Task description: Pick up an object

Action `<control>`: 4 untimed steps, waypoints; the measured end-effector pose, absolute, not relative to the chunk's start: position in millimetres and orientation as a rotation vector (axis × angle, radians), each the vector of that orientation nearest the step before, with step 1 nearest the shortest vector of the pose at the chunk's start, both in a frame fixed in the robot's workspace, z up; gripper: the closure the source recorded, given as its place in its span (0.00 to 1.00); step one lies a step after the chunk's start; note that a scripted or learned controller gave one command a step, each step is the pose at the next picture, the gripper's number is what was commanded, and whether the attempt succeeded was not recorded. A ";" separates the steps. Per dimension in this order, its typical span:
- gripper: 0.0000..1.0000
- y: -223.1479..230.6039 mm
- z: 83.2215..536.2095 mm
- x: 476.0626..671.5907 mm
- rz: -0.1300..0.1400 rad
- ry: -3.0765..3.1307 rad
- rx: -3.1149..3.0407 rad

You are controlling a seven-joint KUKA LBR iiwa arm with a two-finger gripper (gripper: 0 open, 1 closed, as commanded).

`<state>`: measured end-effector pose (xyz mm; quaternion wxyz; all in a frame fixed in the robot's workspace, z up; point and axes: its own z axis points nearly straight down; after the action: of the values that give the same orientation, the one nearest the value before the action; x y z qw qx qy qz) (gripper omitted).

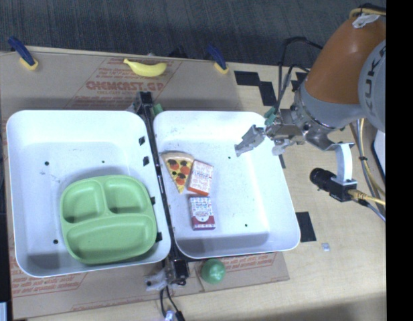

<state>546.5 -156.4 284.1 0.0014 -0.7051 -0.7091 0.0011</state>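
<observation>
In the camera view the end effector [250,141] hung empty over the upper right of the right bin [273,199], its fingers slightly parted, well apart from the pizza slice [179,168] and the two small cartons [201,177] [202,213] lying close together at the bin's left. Judged from that crowding, a descent there could nudge neighbours or close on nothing. The wooden counter [340,266] also carried a left bin [32,152] with a green tray [109,218], a banana [145,66] at upper centre and a green ball [212,271] at bottom centre.

End effector [250,141] over right bin [273,179] – pizza slice [179,168], two cartons inside.
</observation>
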 end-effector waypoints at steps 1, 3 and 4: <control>0.00 -211.0 157.9 578.5 0.008 -2.223 -2.212; 0.00 -204.9 144.9 656.9 0.001 -2.230 -2.213; 0.00 -195.0 103.6 544.7 0.006 -2.224 -2.211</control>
<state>544.7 -195.0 103.6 0.0027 -0.7049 -0.7093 0.0018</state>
